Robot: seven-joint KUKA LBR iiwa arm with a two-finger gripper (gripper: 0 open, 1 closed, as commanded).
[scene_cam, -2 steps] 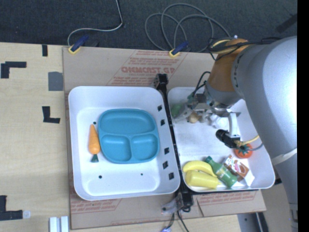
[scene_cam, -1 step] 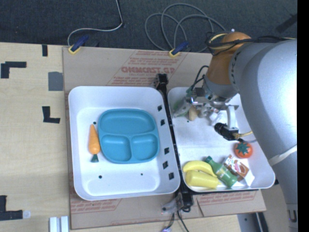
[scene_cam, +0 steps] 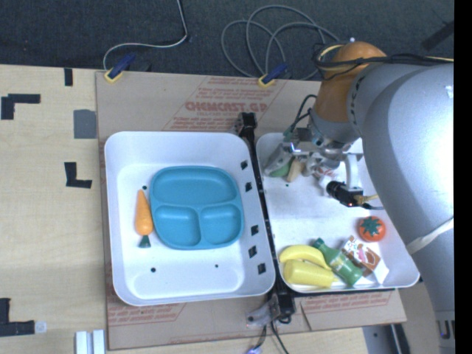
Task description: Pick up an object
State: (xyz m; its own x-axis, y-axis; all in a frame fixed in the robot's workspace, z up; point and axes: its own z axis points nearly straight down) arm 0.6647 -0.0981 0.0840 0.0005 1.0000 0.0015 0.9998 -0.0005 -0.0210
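We saw several candidates for picking in the right bin (scene_cam: 295, 206). Along its near edge lay a yellow banana (scene_cam: 304, 265), with a green bottle (scene_cam: 339, 262) touching it on the right, a small red-and-white packet (scene_cam: 365, 257) just beside that, and a red tomato (scene_cam: 372, 228) a little farther back. The gripper (scene_cam: 295, 161) was down in the far left corner of this bin, close to the dividing wall, over a small greenish and tan object (scene_cam: 287, 168); whether it was gripping that object, we could not tell. The grey arm (scene_cam: 413, 139) with its orange band (scene_cam: 343, 80) covered the bin's right side. In the left bin (scene_cam: 125, 271) sat a blue divided plate (scene_cam: 198, 206), and a toy carrot (scene_cam: 143, 214) lay just left of it.
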